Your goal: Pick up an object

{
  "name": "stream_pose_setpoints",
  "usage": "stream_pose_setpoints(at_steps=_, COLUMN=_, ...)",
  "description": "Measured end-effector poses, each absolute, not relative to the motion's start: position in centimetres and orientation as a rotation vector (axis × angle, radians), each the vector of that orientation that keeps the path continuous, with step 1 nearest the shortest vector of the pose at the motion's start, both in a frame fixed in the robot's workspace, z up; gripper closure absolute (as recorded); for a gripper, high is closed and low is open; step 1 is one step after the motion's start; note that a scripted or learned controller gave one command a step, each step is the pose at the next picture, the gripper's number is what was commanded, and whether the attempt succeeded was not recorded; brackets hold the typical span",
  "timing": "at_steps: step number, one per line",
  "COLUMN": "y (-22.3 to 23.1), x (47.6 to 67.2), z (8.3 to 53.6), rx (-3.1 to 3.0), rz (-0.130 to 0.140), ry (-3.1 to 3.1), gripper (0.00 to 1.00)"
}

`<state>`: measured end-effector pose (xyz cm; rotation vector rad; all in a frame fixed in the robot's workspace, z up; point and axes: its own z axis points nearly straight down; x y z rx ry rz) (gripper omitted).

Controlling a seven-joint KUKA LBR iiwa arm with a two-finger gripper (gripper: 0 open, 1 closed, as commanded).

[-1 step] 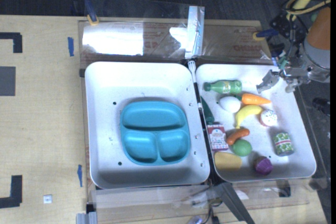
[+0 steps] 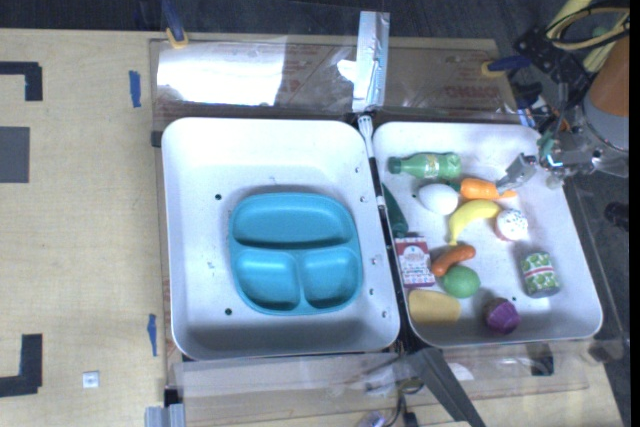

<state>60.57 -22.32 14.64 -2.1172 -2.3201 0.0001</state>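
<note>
Wooden bench (image 2: pixel 80 215), glossy white bins, moulded blue tray (image 2: pixel 295 250), gripper (image 2: pixel 520 170) open above plastic carrot (image 2: pixel 478 187)

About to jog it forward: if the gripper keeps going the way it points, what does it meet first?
Probably the toy carrot, lying just left of the gripper in the right bin; height above it is unclear.

Pale wooden bench (image 2: pixel 80 245) bearing two white bins, left (image 2: pixel 190 165) beside right (image 2: pixel 575 260).
</note>
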Motion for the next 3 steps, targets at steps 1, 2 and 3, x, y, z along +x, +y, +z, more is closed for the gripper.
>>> stream_pose_setpoints(at_steps=1, y=-14.4, x=60.1, z=8.7, rx=-2.180, rz=-0.004, ry=-2.266, gripper=0.00)
stream_pose_setpoints(at_steps=2, y=-15.9, x=60.1, z=8.6, rx=-2.128, rz=-0.003, ry=-2.317, gripper=0.00)
stream_pose_setpoints(at_steps=3, y=-15.9, x=60.1, z=8.6, rx=-2.128, rz=-0.003, ry=-2.317, gripper=0.00)
